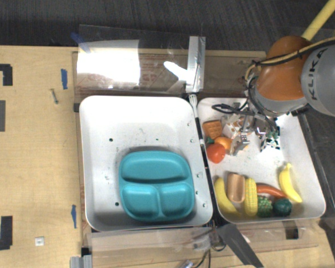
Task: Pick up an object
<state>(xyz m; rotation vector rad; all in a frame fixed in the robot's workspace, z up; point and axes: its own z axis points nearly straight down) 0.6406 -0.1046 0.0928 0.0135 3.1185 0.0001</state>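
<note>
the pincer [251,135] hangs low in the right bin [310,166] beside the tomato [215,153], its grip state unreadable, so nothing looks lifted yet.

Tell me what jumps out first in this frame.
The teal divided tray sits alone in the left bin. The right bin holds a heap of toy food: bananas, corn, a tomato. The arm's orange band hangs over that bin's far end.
</note>
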